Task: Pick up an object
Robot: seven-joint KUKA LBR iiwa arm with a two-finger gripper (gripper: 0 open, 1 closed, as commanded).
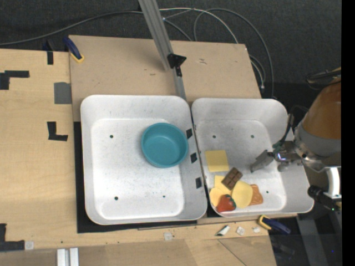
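Toy food pieces are lying in a small cluster in the right bin point(277, 112), just ahead of and below the gripper point(260, 162) as I am watching it reach in from the right. Nearest the tips is the brown chocolate-like bar point(231, 177), sitting tilted between a pale yellow square block point(217, 160) and a yellow rounded piece point(242, 194). Further from the jaws, toward the bin's near corner, a red tomato-like piece point(225, 203) is touching the yellow one, and an orange piece point(255, 195) is peeking out beside it.

I am judging all of these to be light, stiff plastic, smooth and a bit slippery, so nothing is going to crush, but a rounded piece may squirt out of a pinch. I am favouring the yellow square block: its flat parallel sides are offering the surest hold, and it is lying slightly apart from the rest. The brown bar would need taking across its narrow width.

The gripper is hovering above the bin floor with nothing between its jaws; how far apart they are standing I cannot tell from this slant. The blue bowl point(163, 144) is sitting well away in the left bin point(100, 107).
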